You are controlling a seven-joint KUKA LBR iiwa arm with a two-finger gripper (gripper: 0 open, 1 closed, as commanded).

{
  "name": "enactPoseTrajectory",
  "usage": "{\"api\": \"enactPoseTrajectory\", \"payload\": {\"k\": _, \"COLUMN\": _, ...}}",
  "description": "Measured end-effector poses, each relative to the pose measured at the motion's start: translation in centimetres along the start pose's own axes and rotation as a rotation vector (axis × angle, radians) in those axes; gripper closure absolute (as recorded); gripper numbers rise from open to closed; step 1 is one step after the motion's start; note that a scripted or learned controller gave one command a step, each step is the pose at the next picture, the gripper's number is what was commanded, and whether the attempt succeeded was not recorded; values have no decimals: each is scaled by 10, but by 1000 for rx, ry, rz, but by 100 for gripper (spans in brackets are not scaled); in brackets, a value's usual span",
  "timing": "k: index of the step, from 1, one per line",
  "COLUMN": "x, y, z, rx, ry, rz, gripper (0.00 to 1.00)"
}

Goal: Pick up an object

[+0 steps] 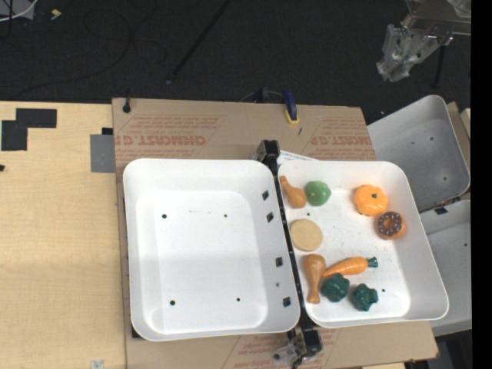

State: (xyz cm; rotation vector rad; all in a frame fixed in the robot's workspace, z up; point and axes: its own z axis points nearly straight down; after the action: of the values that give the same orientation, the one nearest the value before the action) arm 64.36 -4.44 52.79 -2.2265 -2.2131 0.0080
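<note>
The hand hangs in the upper right of the frame, over the dark floor beyond the desk, well apart from both bins. It looks like pale grey metal, angled down and to the left. Nothing sits between its fingers; how far they are parted I cannot tell at this size.

The right bin, a shallow white plastic tray with rounded corners, holds all the toy food. Near its upper left lies a tan drumstick, just beside a round glossy green apple. To the right sit an orange pumpkin with ribbed sides and, just below it, a dark brown doughnut with specks on top. A flat beige round disc lies at the left middle. Lower down, a second drumstick stands lengthwise, touching a carrot with a green tip. Two dark green knobbly pieces, one beside the other, lie at the bottom.

The left bin is the same white plastic, with small dark holes in its floor. A black clip strip runs between the bins. Both rest on brown printed cardboard over the light wooden desk. A grey metal plate lies at the right.
</note>
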Motion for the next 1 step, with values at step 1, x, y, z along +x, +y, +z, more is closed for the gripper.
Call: {"api": "enactPoseTrajectory", "payload": {"k": 1, "x": 45, "y": -80, "z": -10, "rx": 1, "ry": 3, "rz": -9, "gripper": 100}}
